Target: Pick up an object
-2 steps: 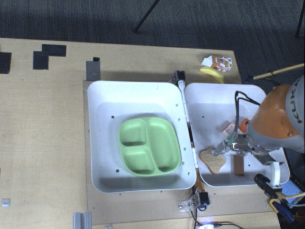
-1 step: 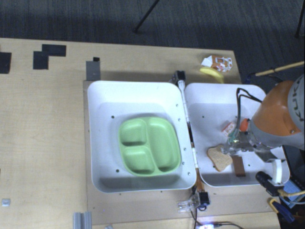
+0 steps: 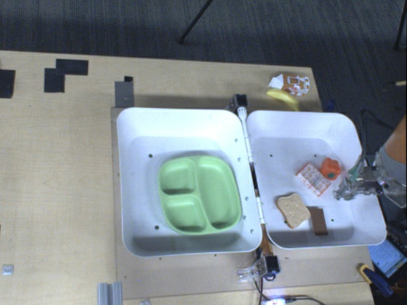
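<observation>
Looking down on the surface (image 3: 57, 189), you see two shallow white bins side by side. The left bin (image 3: 137, 138) holds a pale green divided tray (image 3: 199, 193) with three compartments, lying flat near the middle. The right bin (image 3: 299, 132) holds four small things: a red-and-white patterned packet (image 3: 313, 178) near the centre, an orange piece (image 3: 329, 168) touching its upper right edge, a slice of toast (image 3: 293, 210) lower down, and a dark brown block (image 3: 317, 220) just beside the toast on its right.

Your gripper (image 3: 348, 187) sits at the right side of the right bin, above the bin floor, near the orange piece and the packet but apart from both. Nothing shows between its fingers; whether they are spread or closed you cannot tell from this angle, as the metal parts blur together.

Beyond the bins, on the far edge of the surface, lie a yellow banana-like item (image 3: 282, 97) and a small printed packet (image 3: 295, 84) touching it.
</observation>
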Motion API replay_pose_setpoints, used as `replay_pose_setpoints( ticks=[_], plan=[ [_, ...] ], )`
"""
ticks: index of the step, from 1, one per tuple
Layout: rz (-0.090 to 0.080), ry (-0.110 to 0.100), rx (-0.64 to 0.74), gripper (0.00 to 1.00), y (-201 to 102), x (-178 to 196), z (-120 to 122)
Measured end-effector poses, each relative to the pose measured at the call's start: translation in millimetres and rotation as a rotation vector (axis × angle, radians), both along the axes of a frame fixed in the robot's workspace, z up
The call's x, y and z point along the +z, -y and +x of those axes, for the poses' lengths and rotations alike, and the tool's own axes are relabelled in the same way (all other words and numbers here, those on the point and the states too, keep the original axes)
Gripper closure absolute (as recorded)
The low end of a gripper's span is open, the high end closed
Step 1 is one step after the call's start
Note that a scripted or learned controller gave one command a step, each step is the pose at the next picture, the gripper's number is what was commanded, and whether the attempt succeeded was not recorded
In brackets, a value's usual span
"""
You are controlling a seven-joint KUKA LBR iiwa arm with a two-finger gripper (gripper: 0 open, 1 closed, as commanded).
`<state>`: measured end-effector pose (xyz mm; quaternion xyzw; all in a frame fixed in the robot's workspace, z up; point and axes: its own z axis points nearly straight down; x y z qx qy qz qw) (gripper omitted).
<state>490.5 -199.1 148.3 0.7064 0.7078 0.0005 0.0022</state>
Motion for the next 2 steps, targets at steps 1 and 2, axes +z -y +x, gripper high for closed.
replay_pose_setpoints(
  ticks=[1, 2],
  plan=[
    [0.002, 0.002, 0.005, 1.0, -17.4, 35.3, 87.4],
    [0.002, -0.001, 0.004, 0.0, -16.7, 34.6, 86.5]
  ],
)
